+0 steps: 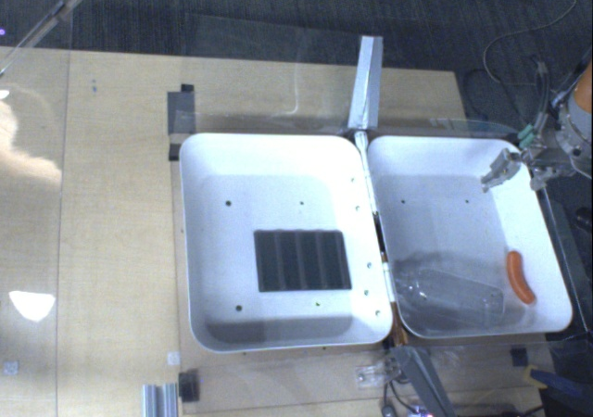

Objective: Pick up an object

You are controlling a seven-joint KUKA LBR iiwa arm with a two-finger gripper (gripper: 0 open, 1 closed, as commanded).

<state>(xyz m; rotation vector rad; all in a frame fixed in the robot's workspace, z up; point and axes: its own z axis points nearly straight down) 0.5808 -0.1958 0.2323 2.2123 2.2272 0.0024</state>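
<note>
From my seat I see the arm (pixel 576 119) reaching in at the right edge, with the claw (pixel 519 165) hanging over the far right corner of the right bin (pixel 435 174), nothing between its fingers; the two fingers look spread apart, one slanting toward the bin's middle and the other pointing down by the rim. Two candidates lie in that bin, both along its near side. The orange object (pixel 521 277) is a small, elongated, slightly curved piece near the right wall, well apart from the claw. Just left of it rests a clear plastic bottle (pixel 451 287), lying on its side and hard to make out against the white floor. The left bin (pixel 269 174) carries a dark ribbed rectangular panel (pixel 302 259) lying flat in its middle. I would go for the orange piece: it looks light and narrow enough to fit between the fingers, and I judge the best hold is across its short width at the middle, fingers straddling it. Its closeness to the bin wall may crowd one finger. The bottle I expect to be light but slick, rounded and prone to rolling or buckling under a pinch, and the tabletop (pixel 102 221) camera gives poor sight of its outline.
</note>
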